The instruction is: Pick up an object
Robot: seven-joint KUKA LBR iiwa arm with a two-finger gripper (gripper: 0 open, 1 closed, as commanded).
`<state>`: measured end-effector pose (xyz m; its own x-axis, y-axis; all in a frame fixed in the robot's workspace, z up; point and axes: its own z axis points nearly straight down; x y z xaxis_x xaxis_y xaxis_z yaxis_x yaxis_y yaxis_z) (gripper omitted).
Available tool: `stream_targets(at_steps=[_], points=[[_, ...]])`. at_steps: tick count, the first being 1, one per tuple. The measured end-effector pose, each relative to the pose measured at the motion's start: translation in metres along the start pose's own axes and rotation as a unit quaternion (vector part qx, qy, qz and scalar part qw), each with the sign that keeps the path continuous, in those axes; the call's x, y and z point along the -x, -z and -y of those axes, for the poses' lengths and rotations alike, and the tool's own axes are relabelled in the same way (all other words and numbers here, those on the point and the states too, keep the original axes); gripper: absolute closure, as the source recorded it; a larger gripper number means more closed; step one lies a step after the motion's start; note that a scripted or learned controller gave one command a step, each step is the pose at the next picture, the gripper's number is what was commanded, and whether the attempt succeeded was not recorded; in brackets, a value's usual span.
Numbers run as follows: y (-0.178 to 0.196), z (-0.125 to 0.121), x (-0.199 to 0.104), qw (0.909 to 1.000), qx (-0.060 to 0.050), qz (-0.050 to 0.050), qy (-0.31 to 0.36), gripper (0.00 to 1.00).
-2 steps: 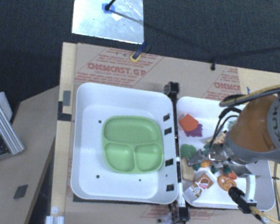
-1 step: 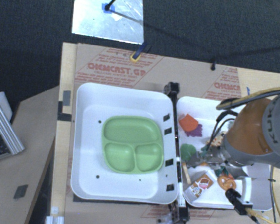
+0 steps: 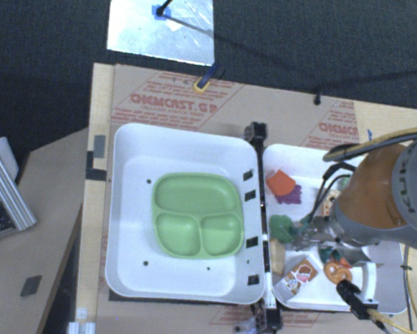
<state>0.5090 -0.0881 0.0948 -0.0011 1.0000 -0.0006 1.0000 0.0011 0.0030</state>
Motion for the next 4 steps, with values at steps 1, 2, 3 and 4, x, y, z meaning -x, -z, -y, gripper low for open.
stream_targets(at_steps=[1,2,3,4], points=[[0.060,-0.004,0.008,1.0000,0.002,0.000,0.001,1.00],[0.109,0.003,0.006,1.0000,0.002,0.000,0.002,1.00],[0.131,0.002,0.006,1.0000,0.001,0.000,0.002,1.00],[0.141,-0.035,-0.032,1.0000,0.001,0.000,0.004,1.00]])
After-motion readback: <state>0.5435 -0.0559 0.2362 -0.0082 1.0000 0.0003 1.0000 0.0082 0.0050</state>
